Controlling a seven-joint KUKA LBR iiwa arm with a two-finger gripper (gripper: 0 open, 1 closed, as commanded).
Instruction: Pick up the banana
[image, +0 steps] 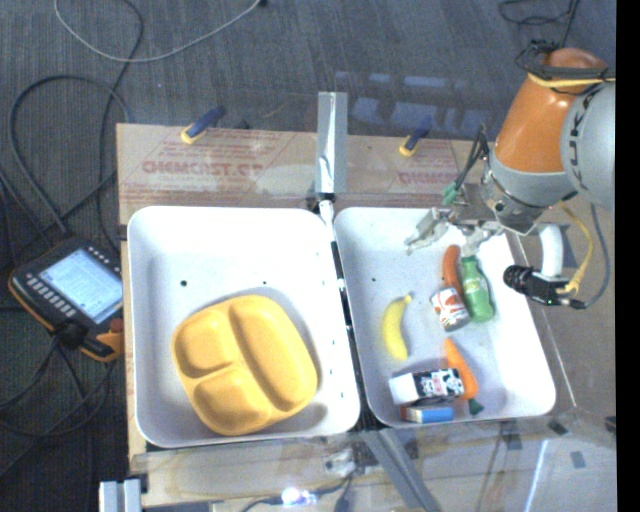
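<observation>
A small yellow banana lies in the right bin, near its left wall and pointing roughly front to back. My gripper hangs over the back part of that bin, up and to the right of the banana and well apart from it. Its two fingers are spread, with nothing between them. The orange band of the arm rises behind it at the upper right.
Right of the banana lie an orange sausage-like toy, a green bottle, a small can, a carrot and a small carton. A yellow divided plate sits in the left bin.
</observation>
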